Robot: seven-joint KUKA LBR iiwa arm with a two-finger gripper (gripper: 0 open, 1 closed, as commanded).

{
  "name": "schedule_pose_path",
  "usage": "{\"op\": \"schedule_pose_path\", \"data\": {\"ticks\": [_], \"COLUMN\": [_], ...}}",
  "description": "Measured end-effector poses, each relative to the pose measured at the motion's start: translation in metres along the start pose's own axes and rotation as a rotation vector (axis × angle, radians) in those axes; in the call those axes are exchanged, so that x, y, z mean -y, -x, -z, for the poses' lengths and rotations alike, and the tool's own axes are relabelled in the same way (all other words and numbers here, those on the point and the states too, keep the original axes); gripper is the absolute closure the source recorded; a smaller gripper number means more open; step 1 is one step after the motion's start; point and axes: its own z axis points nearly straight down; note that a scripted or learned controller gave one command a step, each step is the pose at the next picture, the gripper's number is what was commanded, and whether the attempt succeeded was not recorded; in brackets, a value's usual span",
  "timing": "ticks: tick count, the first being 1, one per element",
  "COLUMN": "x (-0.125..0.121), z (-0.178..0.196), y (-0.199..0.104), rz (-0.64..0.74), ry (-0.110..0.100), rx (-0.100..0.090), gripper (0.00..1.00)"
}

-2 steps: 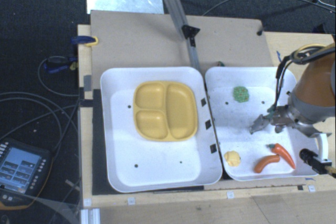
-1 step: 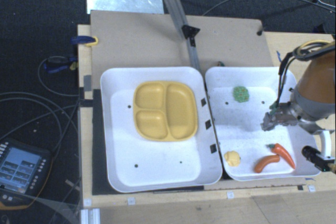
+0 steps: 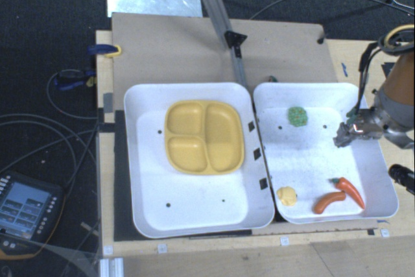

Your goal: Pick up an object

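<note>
In the right bin [image 3: 305, 165] lie a round green object [image 3: 297, 116] at the back, a small yellow object [image 3: 286, 196] at the front left, and two orange-red pieces, a curved sausage shape [image 3: 329, 202] and a pointed carrot or pepper shape [image 3: 351, 191], at the front right. My gripper [image 3: 344, 137] hangs over the right side of this bin, to the right of the green object and above the orange pieces. Nothing shows between its fingers.
The left bin [image 3: 149, 198] holds a yellow divided plate [image 3: 204, 137]. A metal pole [image 3: 217, 10] slants across the back of the bench. Cables and a teach pendant [image 3: 23, 207] lie on the floor at the left.
</note>
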Motion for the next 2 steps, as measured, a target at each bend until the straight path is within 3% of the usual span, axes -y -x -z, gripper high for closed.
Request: {"op": "schedule_pose_path", "data": {"ticks": [1,2], "x": [-0.002,-0.016], "z": [0.05,0.039], "y": [0.0,-0.056], "rz": [0.0,0.005], "ry": [-0.001,-0.007], "rx": [0.0,-0.004], "gripper": [1.0,1.0]}}
